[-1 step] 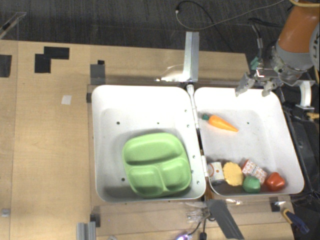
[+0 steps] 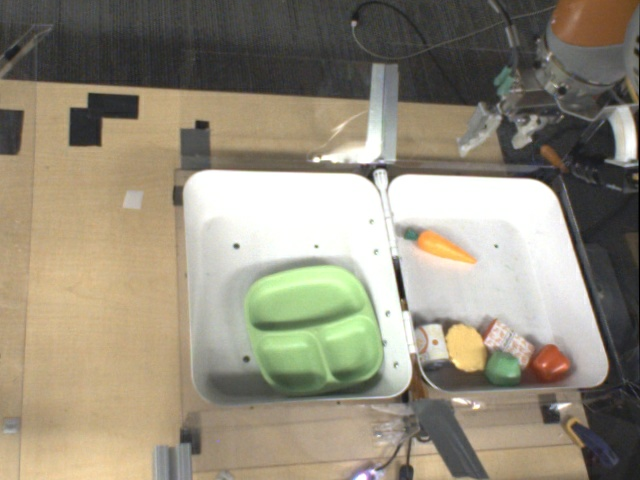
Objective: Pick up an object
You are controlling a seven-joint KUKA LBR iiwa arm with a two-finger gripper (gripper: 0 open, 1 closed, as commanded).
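Observation:
An orange carrot [image 2: 441, 247] lies near the back left of the right bin [image 2: 545, 238]. Along that bin's front edge sit a small white can [image 2: 432, 341], a yellow round piece [image 2: 465, 348], a red-and-white packet [image 2: 508, 338], a green piece [image 2: 503, 369] and a red piece [image 2: 550, 363]. My gripper [image 2: 500, 124] hangs high behind the right bin's back rim, apart from every object. It is open, with nothing between its fingers.
A green divided tray [image 2: 313, 326] lies in the left bin [image 2: 230, 228]. A metal post [image 2: 384, 108] stands behind the divider between the bins. Cables and tools lie at the back right.

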